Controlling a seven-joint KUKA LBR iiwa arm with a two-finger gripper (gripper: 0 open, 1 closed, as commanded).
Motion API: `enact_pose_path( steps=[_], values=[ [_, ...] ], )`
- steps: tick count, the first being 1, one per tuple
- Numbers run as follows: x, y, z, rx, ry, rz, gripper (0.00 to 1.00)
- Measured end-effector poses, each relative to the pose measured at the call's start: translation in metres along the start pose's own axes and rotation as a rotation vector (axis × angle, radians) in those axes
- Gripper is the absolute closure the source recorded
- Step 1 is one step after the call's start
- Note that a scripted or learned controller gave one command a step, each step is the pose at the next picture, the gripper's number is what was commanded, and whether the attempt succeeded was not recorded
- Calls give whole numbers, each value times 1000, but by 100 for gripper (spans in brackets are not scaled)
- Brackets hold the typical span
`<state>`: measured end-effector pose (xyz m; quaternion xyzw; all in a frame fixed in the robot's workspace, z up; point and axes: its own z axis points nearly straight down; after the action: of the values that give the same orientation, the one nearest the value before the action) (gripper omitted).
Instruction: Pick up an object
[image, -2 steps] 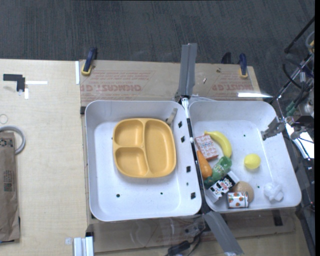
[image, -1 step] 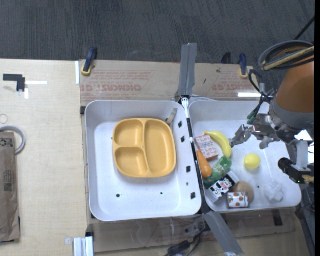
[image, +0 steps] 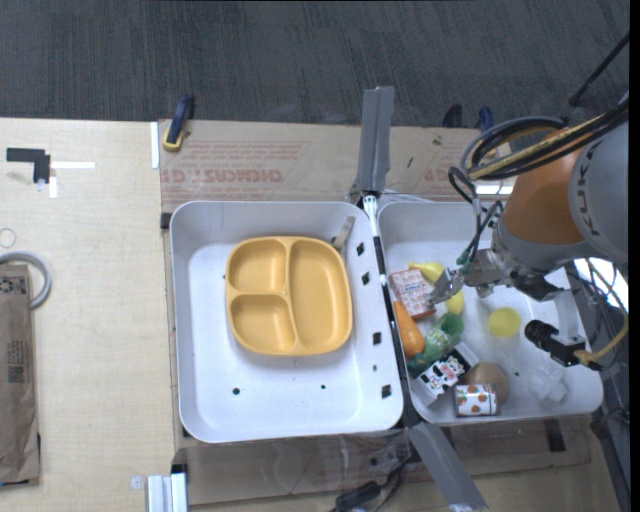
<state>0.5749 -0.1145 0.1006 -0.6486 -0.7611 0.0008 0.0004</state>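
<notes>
Nothing lifted yet, by the look of it: small toy foods heaped at the nine o'clock side of the right bin (image: 590, 400), among them a yellow lemon-like piece (image: 432, 273), a printed packet (image: 411, 288), an orange carrot shape (image: 407, 333), a green lump (image: 440, 338), with a smooth yellow ball (image: 504, 321) lying apart at three o'clock. Hand (image: 447, 286) low over the heap beside the lemon-like piece, opening impossible to judge. At nine o'clock, left bin (image: 200, 400) of glossy white plastic carrying a yellow three-compartment plate (image: 290, 296), on a pale wood-toned desk (image: 90, 330).
</notes>
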Motion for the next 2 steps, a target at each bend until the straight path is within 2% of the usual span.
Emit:
enact_pose_path(
  steps=[1, 2],
  values=[
    [-1, 0, -7, 2, 0, 3, 100],
    [44, 4, -113, 3, -1, 190, 100]
  ],
)
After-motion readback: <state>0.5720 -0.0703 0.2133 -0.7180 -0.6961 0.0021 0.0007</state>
